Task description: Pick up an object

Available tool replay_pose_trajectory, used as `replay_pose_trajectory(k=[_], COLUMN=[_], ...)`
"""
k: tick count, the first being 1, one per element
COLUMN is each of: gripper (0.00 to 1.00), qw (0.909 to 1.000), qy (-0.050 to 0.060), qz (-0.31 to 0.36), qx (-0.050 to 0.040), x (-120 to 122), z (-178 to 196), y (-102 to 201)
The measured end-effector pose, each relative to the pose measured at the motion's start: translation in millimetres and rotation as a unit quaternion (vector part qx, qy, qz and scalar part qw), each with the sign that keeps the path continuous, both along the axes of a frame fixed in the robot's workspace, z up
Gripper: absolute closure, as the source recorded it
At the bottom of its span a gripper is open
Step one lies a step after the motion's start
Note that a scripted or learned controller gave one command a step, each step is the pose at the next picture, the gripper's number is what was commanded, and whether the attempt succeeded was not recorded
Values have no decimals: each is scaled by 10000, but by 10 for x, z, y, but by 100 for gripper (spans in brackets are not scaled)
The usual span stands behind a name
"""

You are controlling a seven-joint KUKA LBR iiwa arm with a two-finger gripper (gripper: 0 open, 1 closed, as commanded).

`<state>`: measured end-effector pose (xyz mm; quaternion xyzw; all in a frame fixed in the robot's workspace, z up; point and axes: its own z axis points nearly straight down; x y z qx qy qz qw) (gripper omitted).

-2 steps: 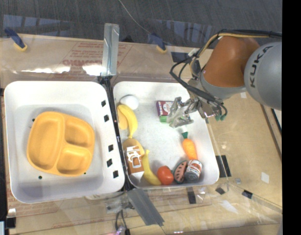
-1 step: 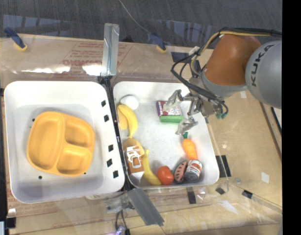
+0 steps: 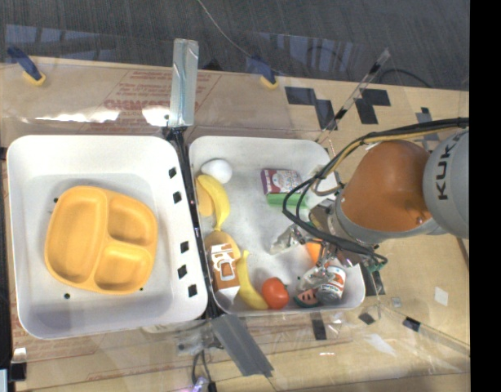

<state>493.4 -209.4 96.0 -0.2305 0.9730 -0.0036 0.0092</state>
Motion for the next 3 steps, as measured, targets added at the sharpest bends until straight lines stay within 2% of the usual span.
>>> replay_pose_trajectory(k=[1,2,3], gripper=[100,100,100], qw=[10000,9998,9990], qy=[22,56,81], qz=[42,-165,445], qx=[6,4,7], x=[7,46,654], z=[95,1039,1174], y=[22,372,311])
